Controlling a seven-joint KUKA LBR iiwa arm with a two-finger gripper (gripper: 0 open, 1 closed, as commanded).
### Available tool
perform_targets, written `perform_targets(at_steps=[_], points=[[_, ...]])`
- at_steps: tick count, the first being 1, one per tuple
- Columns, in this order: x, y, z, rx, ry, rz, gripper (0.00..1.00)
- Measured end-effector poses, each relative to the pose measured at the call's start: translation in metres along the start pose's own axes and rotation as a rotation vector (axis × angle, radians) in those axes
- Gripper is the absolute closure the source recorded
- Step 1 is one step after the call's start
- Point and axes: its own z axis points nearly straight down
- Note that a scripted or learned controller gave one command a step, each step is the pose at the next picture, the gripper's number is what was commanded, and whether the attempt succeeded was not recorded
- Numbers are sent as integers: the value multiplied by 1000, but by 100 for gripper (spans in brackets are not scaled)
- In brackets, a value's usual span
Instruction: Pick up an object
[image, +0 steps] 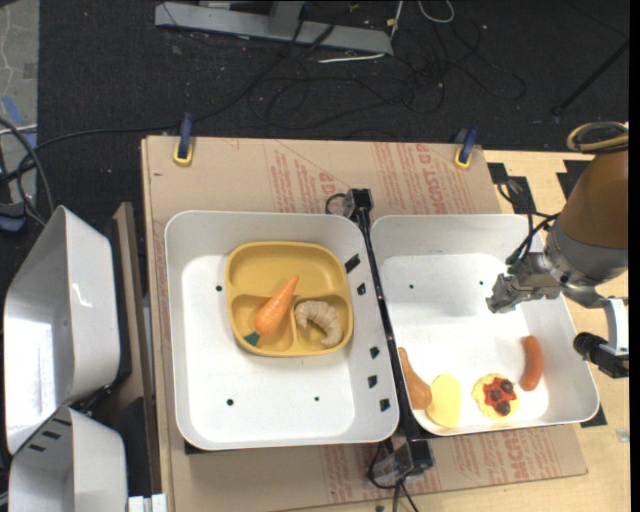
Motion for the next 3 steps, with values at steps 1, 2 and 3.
perform_targets(at_steps=[1,2,3], points=[[-3,-1,-64,-2,-1,-4,100],[-3,0,-74,2,1,-4,100],[42,26,-76,1,3,-10,100]])
